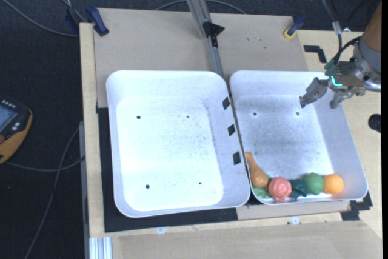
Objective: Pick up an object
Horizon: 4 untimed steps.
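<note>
You are at the start of the pick: the gripper [326,93] hangs over the far right part of the right bin [291,85], its two fingers spread open with nothing between them. The things you could take all lie well apart from it, bunched in a row along the near wall of that bin: an orange carrot-shaped piece [257,171] at the left end, then a pink knobbly ball [279,188], a green rounded lump [313,182], and a smooth orange ball [333,184] at the right end. They look like small plastic or rubber toy foods, rounded and likely to roll or slip. Since they touch or nearly touch one another and crowd the wall, your next move, as I judge it, is to bring the claw toward the near side, line it over one piece with room for both fingers, and lower it. The orange ball at the end may be easiest to reach. The left bin [121,88] is shallow white plastic, speckled with dark flecks, like its neighbour.
</note>
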Each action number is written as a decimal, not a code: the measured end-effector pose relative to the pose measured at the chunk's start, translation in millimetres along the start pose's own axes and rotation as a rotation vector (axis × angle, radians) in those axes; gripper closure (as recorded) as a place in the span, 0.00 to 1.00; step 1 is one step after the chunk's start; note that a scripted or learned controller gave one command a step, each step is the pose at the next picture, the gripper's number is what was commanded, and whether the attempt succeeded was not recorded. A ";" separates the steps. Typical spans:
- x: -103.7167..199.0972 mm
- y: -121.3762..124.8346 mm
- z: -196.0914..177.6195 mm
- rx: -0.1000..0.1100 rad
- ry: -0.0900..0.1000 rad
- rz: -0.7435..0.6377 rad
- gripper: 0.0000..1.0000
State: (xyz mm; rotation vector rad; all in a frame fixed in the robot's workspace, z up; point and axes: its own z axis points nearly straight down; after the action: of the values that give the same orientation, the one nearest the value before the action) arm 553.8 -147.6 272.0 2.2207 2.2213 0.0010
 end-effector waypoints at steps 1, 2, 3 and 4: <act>0.0 0.0 0.0 0.000 0.000 0.000 0.00; -0.5 -9.4 57.5 0.005 0.001 0.000 0.00; 1.8 -16.4 101.9 0.005 0.001 0.000 0.00; -3.5 -26.1 155.6 0.006 0.001 0.001 0.00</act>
State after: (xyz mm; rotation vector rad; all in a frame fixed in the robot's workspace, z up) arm 527.8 -151.2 116.4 2.2252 2.2235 -0.0041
